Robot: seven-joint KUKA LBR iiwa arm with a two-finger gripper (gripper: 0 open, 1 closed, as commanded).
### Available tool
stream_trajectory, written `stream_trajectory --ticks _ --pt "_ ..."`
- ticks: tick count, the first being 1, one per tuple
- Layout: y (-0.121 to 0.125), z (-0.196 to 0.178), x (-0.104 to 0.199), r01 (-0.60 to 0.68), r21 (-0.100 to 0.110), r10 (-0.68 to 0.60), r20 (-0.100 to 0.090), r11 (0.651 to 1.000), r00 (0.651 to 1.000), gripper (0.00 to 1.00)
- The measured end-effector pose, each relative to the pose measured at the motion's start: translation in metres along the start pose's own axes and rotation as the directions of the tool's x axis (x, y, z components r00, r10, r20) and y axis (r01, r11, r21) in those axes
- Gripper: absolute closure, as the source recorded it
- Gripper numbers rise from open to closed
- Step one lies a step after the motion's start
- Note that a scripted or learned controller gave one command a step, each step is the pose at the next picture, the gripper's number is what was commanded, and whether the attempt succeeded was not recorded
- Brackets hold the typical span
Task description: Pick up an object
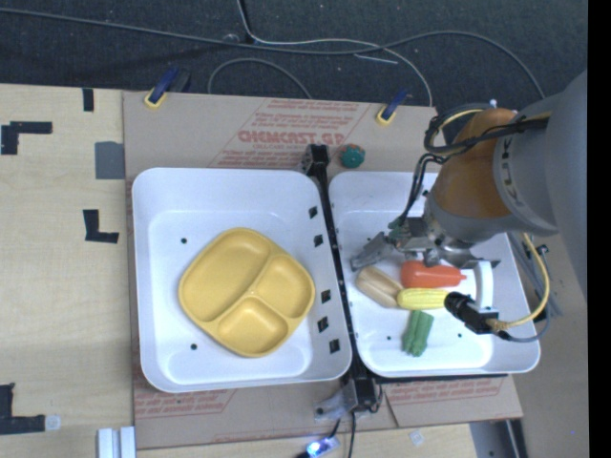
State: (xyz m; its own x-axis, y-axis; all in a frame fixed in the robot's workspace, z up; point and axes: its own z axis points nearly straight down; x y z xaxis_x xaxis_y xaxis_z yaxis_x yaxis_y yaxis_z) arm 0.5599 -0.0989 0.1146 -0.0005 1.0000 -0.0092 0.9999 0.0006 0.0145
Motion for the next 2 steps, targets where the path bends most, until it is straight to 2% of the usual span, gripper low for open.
stream_trajectory --ticks 1,2 --pt "0.002 -0.012 0.001 0.002 -0.005 -0.002 0.0 1.0 1.0 1.0" --pt "-0.001 -0.068 -0.009 0.0 0.011 0.001 -0.008 1.0 1.0 1.0"
